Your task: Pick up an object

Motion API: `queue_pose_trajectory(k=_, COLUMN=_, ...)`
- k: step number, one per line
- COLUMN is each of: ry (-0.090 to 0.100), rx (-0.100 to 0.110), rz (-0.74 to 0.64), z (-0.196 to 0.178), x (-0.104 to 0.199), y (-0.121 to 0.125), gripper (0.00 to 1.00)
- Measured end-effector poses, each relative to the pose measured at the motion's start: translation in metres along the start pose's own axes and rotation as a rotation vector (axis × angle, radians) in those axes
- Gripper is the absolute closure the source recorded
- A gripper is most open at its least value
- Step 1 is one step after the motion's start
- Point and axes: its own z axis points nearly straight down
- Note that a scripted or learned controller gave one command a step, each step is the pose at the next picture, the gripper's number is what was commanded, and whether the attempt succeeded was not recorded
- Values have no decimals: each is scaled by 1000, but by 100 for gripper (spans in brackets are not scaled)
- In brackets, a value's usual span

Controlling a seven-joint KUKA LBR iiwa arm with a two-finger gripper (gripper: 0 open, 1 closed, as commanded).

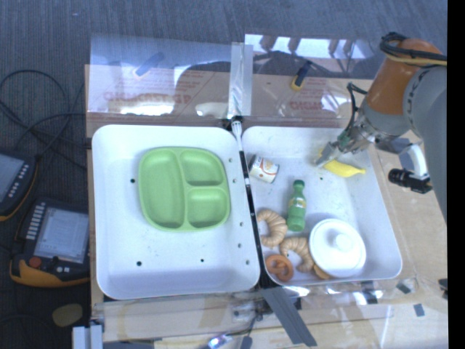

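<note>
Two shallow white bins stood side by side on the tabletop; the left bin (109,217) carried one green divided tray (184,188), the right bin (385,238) carried the loose stock. Listed in the right bin: one yellow item (343,169), flat and banana-like, near the far right wall; one small green bottle (296,206) toward the middle; one small white cup-like piece with an orange mark (264,169) close to the wall shared with the left bin; one round white lidded container (336,245) at the near side; several tan pastry-like rings (273,225) clustered beside and in front of it. The end effector (336,149) was low over the far right part of that bin, just beside the yellow item on its far side, nothing visibly between its tips; how far it stood open could not be told from this slanted view. Judged step in hand: closing in on the yellow item as the object to pick up. To do it well, the tips likely needed to straddle the item across its narrow width rather than along its length, centred over its body and not its tapered end, and to go down nearly to the bin floor, since a flat thing gives little to grip. Clearance from the bin's right wall looked tight; an approach from the open inner side seemed safer. The bottle lay well apart and posed no obstruction.
</note>
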Motion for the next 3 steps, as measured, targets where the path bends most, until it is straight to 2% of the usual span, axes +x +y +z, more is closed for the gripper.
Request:
queue_pose_trajectory(k=1, ry=4, rx=9, rz=123, z=-88, x=45, y=17, gripper=100)
queue_pose_trajectory(k=2, ry=3, rx=14, rz=187, z=-12, x=40, y=14, gripper=100)
queue_pose_trajectory(k=3, ry=0, rx=13, rz=626, z=-113, x=92, y=38, gripper=100)
